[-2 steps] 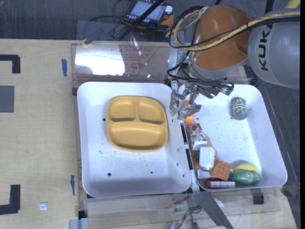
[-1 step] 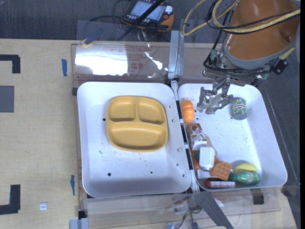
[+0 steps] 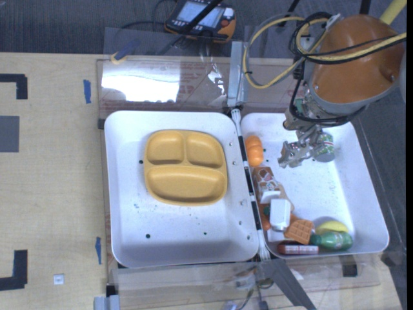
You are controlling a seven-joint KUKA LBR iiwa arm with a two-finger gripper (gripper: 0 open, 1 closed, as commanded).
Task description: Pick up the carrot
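Carrot (image 3: 253, 150), as best it can be told, is the short orange piece lying against the left wall of the right bin (image 3: 361, 173), in its far half; it sits well to the left of the gripper (image 3: 298, 152) with bare white floor between them, and nothing touches it from above.

The gripper hangs low over the far middle of the right bin, under the arm's orange band (image 3: 352, 57). Its metal tip is too small and cluttered to show whether it is apart or together, and nothing can be seen held in it. Just to its right lies a small green and white object (image 3: 324, 148), very near the tip; contact cannot be judged.

Further out, down the bin's left wall below the carrot, lie a brown and white piece (image 3: 266, 181) and a white block (image 3: 279, 213). Along the near edge sit a waffle-patterned square (image 3: 299, 230), a yellow piece (image 3: 332, 225), a green piece (image 3: 332, 240) and a red and white tube (image 3: 298, 249).

The left bin (image 3: 129, 225) holds a yellow divided plate (image 3: 186, 166). Beyond both bins a handheld controller (image 3: 200, 17) rests with its screen lit.
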